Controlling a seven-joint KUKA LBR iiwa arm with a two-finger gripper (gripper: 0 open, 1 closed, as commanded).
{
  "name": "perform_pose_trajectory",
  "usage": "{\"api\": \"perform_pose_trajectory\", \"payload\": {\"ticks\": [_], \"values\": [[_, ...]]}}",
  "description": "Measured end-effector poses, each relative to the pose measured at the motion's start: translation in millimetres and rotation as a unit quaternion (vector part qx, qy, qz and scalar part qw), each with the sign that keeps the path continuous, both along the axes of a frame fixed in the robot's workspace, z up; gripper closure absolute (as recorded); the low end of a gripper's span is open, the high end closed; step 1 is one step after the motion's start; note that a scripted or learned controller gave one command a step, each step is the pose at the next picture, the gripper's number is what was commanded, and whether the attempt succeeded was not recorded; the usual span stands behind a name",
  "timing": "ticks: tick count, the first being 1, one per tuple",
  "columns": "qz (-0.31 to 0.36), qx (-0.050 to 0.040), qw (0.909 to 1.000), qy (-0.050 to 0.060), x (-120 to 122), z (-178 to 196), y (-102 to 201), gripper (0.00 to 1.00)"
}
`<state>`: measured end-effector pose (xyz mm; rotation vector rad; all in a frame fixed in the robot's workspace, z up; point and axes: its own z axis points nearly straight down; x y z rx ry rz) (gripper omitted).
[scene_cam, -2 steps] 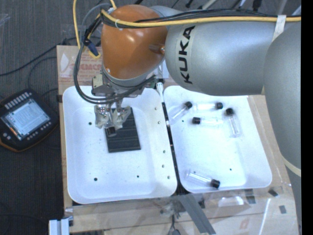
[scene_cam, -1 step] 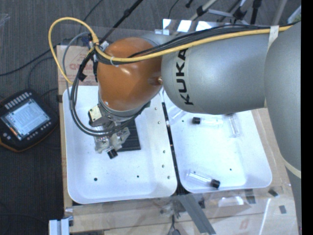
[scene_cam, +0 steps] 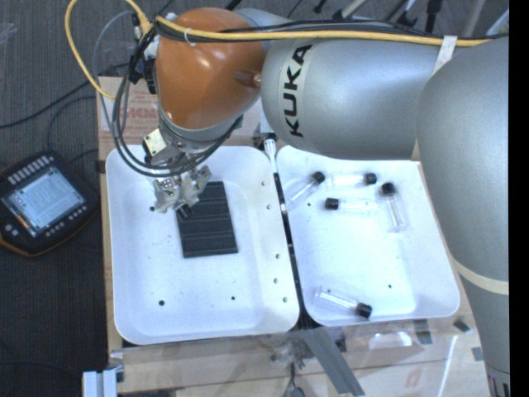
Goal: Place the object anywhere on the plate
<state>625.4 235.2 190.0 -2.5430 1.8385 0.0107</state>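
Note:
A black ribbed plate (scene_cam: 210, 222) lies flat in the left bin (scene_cam: 140, 304), slightly tilted. My gripper (scene_cam: 178, 193) hangs low over the plate's top left corner, below the orange wrist band (scene_cam: 202, 73). The wrist and cables hide much of it from this angle. Several clear vials with black caps lie in the right bin (scene_cam: 430, 296): one (scene_cam: 306, 187) near its left wall, one (scene_cam: 355, 179) at the back, one (scene_cam: 395, 207) to the right, one (scene_cam: 344, 206) in the middle and one (scene_cam: 344, 303) at the front.
The grey arm covers the upper right of the view and the right bin's far edge. A yellow cable (scene_cam: 91, 23) loops above the wrist. A teach pendant (scene_cam: 41, 201) lies left of the bench. The ridge (scene_cam: 283, 222) between the bins runs beside the plate.

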Motion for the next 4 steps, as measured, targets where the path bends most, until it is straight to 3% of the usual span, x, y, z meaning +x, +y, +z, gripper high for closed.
{"api": "perform_pose_trajectory", "payload": {"ticks": [1, 2, 3, 4], "values": [[-0.418, -0.0008, 0.9084, 0.0, 43.2, 21.2, -1.1, 1.0], [-0.251, -0.0018, 0.9681, 0.0, 17.0, 22.5, -12.3, 1.0], [-0.06, -0.0002, 0.9982, 0.0, 38.3, 5.4, -5.7, 1.0], [0.091, 0.0008, 0.9959, -0.001, 42.4, 66.3, 0.3, 1.0]]}}
